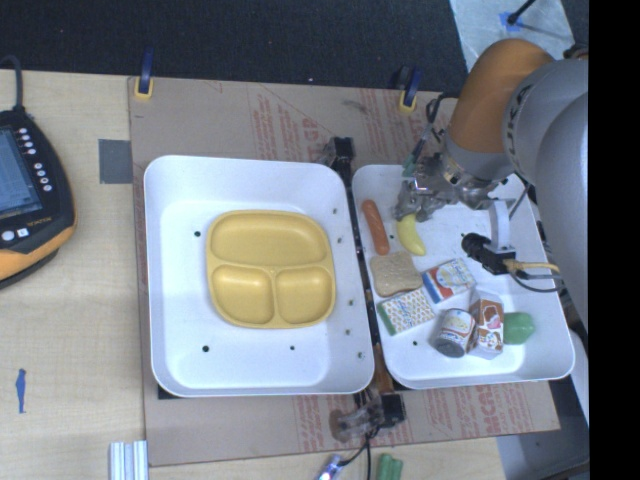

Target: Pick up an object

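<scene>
My gripper (416, 204) hangs low over the far left part of the right bin (545, 368). Its tip is just above a small yellow banana (410, 236), which lies beside an orange-red hot dog (375, 226). Nearer the front lie a slice of bread (393, 273), a speckled cracker box (405, 311), a small blue and white carton (447, 280), a tin can (455, 333), a brown carton (487, 328) and a green object (518, 326). Nothing shows between the gripper's tips.
The left bin (175, 268) holds a yellow divided plate (270, 268). An orange and black teach pendant (28, 198) lies on the bench at the far left. Clamps (144, 78) hold the cardboard sheet under the bins.
</scene>
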`<state>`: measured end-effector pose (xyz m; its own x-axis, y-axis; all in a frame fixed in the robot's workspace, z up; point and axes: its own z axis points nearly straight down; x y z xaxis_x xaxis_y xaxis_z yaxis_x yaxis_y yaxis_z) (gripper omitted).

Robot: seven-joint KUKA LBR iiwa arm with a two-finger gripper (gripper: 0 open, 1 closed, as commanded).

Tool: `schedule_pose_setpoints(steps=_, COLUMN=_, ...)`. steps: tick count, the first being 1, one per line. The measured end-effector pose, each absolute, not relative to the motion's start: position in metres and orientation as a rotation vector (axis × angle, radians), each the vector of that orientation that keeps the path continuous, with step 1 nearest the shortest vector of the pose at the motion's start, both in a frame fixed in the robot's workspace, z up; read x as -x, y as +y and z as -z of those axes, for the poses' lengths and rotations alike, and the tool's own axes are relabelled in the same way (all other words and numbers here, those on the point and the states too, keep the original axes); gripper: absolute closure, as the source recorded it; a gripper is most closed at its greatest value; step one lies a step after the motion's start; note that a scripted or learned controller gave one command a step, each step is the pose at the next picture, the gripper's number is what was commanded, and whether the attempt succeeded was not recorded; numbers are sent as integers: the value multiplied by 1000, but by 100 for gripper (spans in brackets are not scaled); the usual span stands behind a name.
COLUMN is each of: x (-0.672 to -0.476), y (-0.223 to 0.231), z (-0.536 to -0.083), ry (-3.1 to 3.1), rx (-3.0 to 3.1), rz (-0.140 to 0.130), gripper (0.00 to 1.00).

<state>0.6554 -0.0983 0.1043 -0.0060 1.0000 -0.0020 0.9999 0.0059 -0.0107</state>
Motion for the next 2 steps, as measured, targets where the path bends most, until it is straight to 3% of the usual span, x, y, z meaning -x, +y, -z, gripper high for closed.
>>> schedule_pose_setpoints(steps=1, x=-606, y=-62, z=-193, ry=-2224, rx=2215, rz=-3, gripper=100)
schedule_pose_setpoints(steps=2, x=-606, y=-62, z=-192, ry=-2224, rx=2215, rz=-5, gripper=0)
